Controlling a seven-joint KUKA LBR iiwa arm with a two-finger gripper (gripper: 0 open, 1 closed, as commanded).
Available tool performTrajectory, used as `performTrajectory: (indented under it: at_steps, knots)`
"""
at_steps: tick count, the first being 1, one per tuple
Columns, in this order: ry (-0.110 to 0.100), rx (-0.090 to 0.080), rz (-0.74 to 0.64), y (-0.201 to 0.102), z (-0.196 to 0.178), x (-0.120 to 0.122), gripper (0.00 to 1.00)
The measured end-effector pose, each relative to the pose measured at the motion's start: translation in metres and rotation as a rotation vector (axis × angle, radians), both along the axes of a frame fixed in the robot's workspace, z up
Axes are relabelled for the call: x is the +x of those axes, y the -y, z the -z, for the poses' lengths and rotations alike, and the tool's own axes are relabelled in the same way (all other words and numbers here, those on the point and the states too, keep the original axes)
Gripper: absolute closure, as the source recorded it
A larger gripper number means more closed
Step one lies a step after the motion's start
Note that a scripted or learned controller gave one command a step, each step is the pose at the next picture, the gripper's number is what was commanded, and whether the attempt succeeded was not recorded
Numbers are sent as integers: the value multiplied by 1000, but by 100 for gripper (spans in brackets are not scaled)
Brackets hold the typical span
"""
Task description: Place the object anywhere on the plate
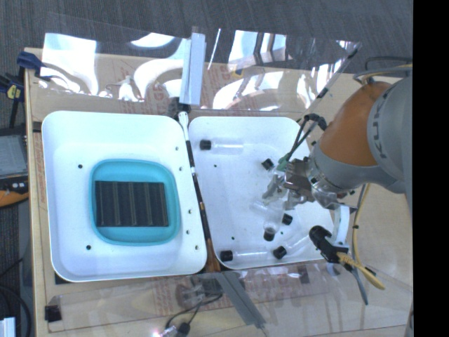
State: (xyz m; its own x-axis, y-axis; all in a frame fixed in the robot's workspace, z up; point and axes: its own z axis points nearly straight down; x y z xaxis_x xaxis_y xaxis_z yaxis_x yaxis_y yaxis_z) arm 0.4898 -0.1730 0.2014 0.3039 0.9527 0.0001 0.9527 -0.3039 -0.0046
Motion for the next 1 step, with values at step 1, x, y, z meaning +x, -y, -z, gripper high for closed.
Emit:
performTrajectory:
  at_steps: [1]
  knots:
    - [0, 0, 0, 0, 0, 0, 0]
